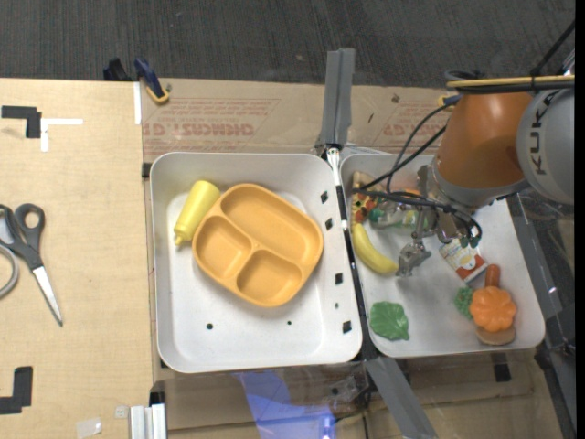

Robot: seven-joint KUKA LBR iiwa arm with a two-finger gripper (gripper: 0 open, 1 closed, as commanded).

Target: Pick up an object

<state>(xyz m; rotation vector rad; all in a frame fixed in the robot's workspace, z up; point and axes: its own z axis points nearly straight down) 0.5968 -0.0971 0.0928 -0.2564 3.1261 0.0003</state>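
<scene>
The arm entered from the 3 o'clock side of the view, grey at its upper part and with the orange band above the wrist. It pointed down steeply toward 7 o'clock. Black cables ran along the wrist. The end effector hung low at the arm's tip, with its metal fingers pointed downward and close together.

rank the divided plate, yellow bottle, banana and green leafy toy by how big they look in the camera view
1. orange divided plate
2. yellow bottle and banana, which look too close in size to separate
3. green leafy toy
</scene>
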